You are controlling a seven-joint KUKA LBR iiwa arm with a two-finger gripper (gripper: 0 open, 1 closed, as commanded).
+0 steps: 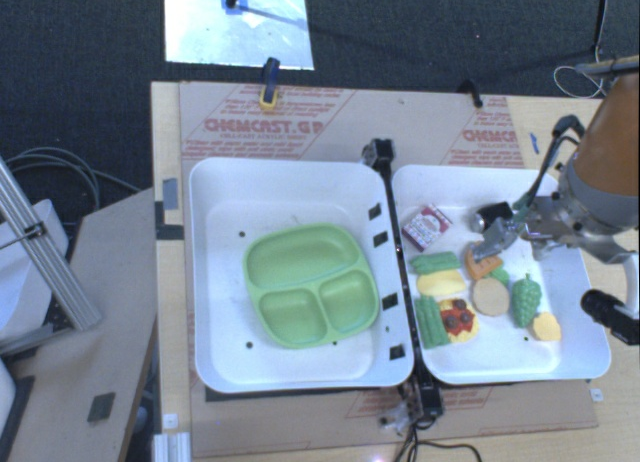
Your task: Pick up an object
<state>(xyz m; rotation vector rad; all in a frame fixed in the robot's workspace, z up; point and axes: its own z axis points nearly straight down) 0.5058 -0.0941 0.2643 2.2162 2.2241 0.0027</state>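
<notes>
**Op:** I have the claw (492,247) low in the right bin (580,360), hanging over the orange piece (481,267). I can't tell from up here whether the claw is spread or pinched; the metal tip blurs into the toy beneath it. I see nothing lifted.

**Spotter:** What's the pile look like?

**Op:** Crowded. The orange piece sits just beside a round tan disc (490,296), with a green grape cluster (526,300) right of that and a yellow chunk (546,327) further toward the corner. Left of them there's a green pod (434,263), a yellow slab (441,283), a green strip (430,320) and a red-dotted piece (459,318). A red-and-white packet (426,226) lies apart, up near the divider. Left bin (215,280) holds only the green divided tray (311,285).

**Spotter:** So which target?

**Op:** I judge the orange piece, since the claw is already on top of it. To do it well I want a straight descent, fingers straddling its narrow side, not bridging onto the disc. Close fully before any lift, then rise slowly and check that something hangs between the tips.

**Spotter:** Risk?

**Op:** Neighbours touching. A skewed close could shove the disc or pinch two things and drop both. If the orange one slides, I think the packet is the cleaner fallback, being isolated.
</notes>
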